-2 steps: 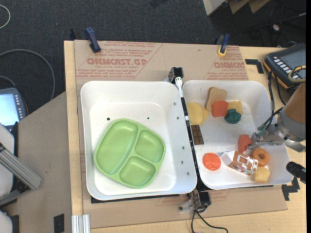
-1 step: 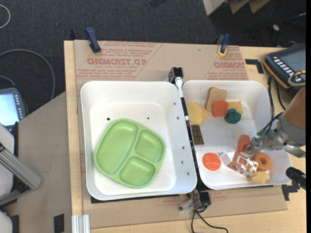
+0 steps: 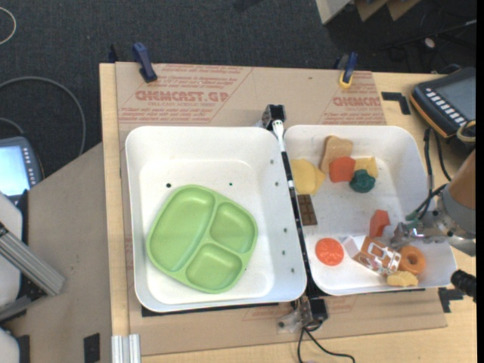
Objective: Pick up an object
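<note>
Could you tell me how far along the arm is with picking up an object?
Done: the gripper has reached into the right bin, low among the toys near the doughnut. In hand: nothing visibly lifted; its grip is unclear. Left: securing and raising one item. The green tray sits in the left bin.

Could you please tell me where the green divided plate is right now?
The green divided plate lies in the left bin, toward its near edge, apart from the toy food in the right bin.

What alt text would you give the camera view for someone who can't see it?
The gripper reaches from the right into the right bin, low among toy foods beside a doughnut and an orange slice. The left bin holds a green divided plate.
</note>
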Available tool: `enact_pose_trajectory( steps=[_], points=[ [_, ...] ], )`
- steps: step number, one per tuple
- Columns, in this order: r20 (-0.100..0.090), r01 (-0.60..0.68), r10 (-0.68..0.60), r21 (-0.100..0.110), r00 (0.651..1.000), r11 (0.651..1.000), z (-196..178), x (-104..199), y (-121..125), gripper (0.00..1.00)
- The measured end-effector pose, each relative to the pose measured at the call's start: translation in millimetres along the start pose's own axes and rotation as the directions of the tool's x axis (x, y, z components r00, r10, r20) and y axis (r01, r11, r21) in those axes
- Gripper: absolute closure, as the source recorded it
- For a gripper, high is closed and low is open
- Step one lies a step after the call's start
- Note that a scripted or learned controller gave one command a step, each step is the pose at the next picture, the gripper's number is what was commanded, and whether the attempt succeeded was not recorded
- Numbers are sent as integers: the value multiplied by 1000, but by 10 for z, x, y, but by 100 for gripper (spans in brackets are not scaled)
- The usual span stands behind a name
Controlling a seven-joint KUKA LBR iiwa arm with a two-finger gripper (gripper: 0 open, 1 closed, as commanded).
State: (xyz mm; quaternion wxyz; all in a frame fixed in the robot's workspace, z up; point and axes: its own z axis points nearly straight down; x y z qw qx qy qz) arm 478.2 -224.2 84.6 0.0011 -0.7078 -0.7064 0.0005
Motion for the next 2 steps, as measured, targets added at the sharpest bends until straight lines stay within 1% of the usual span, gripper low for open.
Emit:
enact_pose_trajectory(
  steps=[1, 2],
  points=[
    [-1, 2, -2, -1, 1000, 1000, 1, 150, 9, 100],
    [-1, 2, -2, -1, 1000, 1000, 1, 150, 9, 100]
  ],
)
